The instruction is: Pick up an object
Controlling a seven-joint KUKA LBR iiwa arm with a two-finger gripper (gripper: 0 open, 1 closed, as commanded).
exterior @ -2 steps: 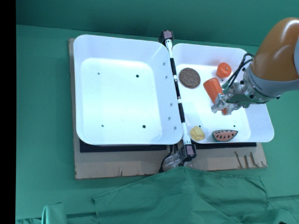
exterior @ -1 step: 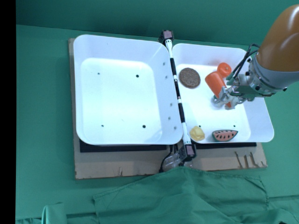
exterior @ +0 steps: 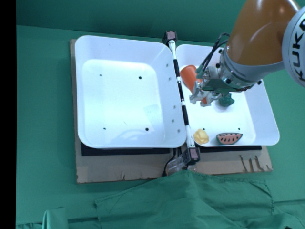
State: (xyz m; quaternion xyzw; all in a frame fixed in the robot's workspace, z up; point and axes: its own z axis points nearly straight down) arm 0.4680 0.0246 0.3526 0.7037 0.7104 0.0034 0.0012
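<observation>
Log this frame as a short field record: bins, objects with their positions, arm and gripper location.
bins: two shallow white bins side by side, left bin, right bin
objects in right bin: orange rounded object near the divider; small yellow object at the near edge; watermelon-slice toy beside it; teal object, partly hidden by the arm
arm: grey with orange band, over the right bin
gripper: gripper just beside the orange rounded object
grasp: cannot tell
</observation>
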